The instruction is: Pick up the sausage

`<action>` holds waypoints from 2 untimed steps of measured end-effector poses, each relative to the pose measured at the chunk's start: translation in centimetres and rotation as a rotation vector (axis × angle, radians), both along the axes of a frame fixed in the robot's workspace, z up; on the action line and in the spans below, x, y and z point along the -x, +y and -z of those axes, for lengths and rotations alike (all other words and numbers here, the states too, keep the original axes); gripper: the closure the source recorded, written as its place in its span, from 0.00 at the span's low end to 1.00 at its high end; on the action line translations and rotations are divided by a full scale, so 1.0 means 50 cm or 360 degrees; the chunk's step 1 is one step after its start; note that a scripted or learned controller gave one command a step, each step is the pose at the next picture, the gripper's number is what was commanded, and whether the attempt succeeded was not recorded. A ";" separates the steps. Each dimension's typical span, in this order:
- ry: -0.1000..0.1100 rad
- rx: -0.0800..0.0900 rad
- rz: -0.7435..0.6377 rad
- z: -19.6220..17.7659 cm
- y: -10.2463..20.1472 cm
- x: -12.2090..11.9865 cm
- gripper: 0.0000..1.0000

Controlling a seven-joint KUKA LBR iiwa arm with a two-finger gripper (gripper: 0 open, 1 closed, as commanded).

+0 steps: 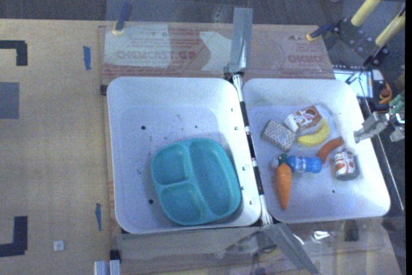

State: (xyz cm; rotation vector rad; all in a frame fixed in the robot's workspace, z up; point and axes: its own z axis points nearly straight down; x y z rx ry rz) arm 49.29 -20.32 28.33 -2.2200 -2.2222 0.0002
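Note:
The sausage (329, 147), short and orange-red, lies in the right bin (322, 206) near its right wall. It is wedged between a yellow banana (315, 136) on its upper left and a small can (346, 164) on its lower right. My gripper (371, 129) reaches in over the right rim of that bin, up and to the right of the sausage and apart from it. Nothing shows in its grasp.
The right bin also holds a brown-and-white carton (304, 118), a grey patterned pouch (278, 133), a blue bottle (302, 164) and a carrot (284, 182). A teal divided plate (193, 182) sits in the left bin (141, 113).

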 end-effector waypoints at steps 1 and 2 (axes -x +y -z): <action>-0.0001 0.0001 0.0004 0.244 0.011 0.027 0.00; -0.0006 -0.0002 -0.0115 0.377 -0.016 0.024 0.00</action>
